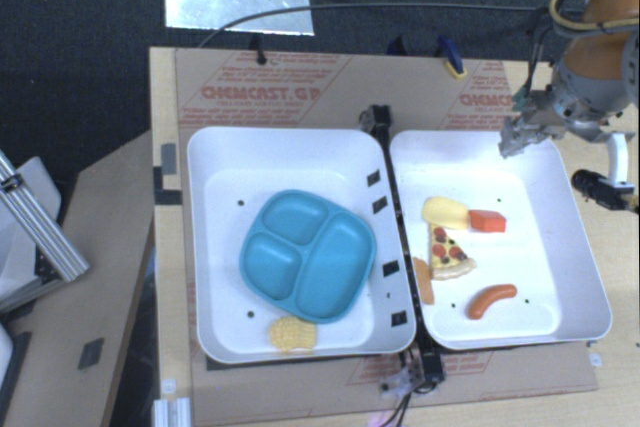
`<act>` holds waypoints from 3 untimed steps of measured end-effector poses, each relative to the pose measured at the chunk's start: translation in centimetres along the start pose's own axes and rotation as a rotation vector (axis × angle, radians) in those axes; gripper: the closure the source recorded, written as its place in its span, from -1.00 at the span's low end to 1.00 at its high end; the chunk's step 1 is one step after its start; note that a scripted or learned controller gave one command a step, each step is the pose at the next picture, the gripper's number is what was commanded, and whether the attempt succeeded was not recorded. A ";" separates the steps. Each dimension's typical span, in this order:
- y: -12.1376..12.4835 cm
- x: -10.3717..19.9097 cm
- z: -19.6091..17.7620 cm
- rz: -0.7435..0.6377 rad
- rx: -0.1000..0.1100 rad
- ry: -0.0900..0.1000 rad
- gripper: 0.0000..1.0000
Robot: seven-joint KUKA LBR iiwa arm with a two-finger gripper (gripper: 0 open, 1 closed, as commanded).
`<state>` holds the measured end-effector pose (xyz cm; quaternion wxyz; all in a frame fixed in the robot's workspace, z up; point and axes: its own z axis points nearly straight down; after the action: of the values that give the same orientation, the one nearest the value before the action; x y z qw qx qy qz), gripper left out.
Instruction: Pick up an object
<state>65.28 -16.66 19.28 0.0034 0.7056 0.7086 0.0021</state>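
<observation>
Nothing has been picked up yet, as far as this view shows. The gripper hangs at the upper right of the frame, over the far rim of the right bin, and nothing can be seen between its jaws. They are small and blurred there, so I cannot tell whether they are spread or pressed together. Every candidate lies on a bin floor, well apart from the gripper, so the whole task seems to be ahead: choosing a piece, descending, closing on it and lifting.

Counted, there are two white bins side by side on the worktop. The left bin, centre-left of the frame, carries one blue divided plate and, touching the plate's lower edge, one yellow corn piece.

The right bin holds five small toy foods, clustered in its lower left part:
- one pale yellow lump
- one orange-red block just beside that lump
- one pizza slice below them
- one slim orange stick, possibly a carrot, by the dividing wall
- one sausage toward the lower middle

That makes six graspable pieces besides the plate.
</observation>
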 end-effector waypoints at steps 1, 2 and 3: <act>0.2 0.0 -5.5 -0.001 0.000 0.000 1.00; -2.7 4.6 -5.8 -0.004 0.007 0.003 1.00; -4.7 9.6 -4.3 -0.005 0.009 0.004 1.00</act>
<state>60.52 -7.07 23.57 -0.0009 0.7038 0.7104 0.0003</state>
